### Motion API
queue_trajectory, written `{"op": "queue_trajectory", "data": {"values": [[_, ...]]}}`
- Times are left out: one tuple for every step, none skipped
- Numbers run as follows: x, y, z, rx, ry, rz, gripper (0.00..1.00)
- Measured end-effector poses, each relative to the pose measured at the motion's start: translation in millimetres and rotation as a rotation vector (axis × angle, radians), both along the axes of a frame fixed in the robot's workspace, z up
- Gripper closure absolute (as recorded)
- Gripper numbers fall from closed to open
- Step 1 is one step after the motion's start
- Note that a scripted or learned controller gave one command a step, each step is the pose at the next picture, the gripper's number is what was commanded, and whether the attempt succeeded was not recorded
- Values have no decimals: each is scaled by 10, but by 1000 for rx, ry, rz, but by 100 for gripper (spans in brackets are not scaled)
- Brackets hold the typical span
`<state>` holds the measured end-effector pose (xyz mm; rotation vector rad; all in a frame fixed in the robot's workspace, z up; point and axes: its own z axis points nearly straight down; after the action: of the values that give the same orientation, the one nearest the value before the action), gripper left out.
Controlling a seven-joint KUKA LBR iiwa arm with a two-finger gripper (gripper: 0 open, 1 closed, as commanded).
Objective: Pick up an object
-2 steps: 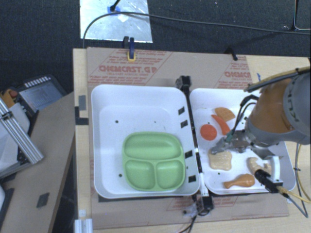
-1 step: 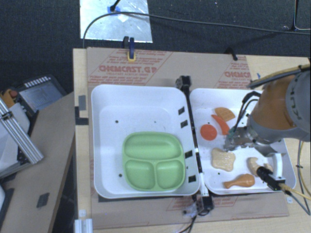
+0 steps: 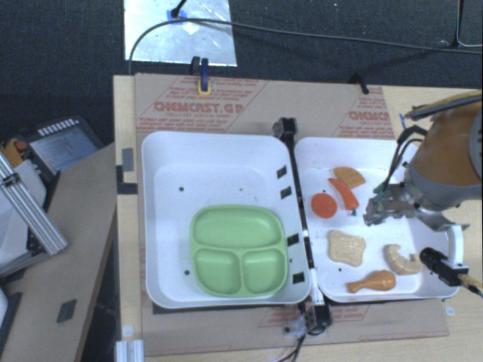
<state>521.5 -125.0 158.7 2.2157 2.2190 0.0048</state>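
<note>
Objects for picking are all seen lying in the right bin [image 3: 434, 291]: a red round piece [image 3: 324, 205], a red-orange strip [image 3: 344, 193] just beside it, an orange-tan wedge [image 3: 349, 176] at the strip's upper end, a pale tan slab [image 3: 346, 247], a drumstick-shaped piece [image 3: 373, 281] near the front wall, and a pale curved piece [image 3: 398, 259] to the right. None is judged lifted; each appears to rest on the bin floor, so the pick is taken as not yet done, with approach, closing and lift all remaining. The pincer [image 3: 381, 207] is seen low over the right bin, between the strip and the curved piece, near but apart from both as far as can be judged. Whether it is apart or together cannot be told: it is small, dark and blurred against the arm [image 3: 449, 164]. No object is seen within it. Which piece is targeted cannot be determined. The arm is cut off at the right. A green divided tray [image 3: 237, 249] is noted in the left bin [image 3: 162, 194]. Cardboard [image 3: 226, 104] is seen covering the desk [image 3: 122, 111] beneath both bins.
</note>
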Motion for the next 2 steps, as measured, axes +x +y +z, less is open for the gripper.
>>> {"op": "queue_trajectory", "data": {"values": [[-20,20,635,0,-2,3,100],[-1,16,1140,0,-2,3,100]]}}
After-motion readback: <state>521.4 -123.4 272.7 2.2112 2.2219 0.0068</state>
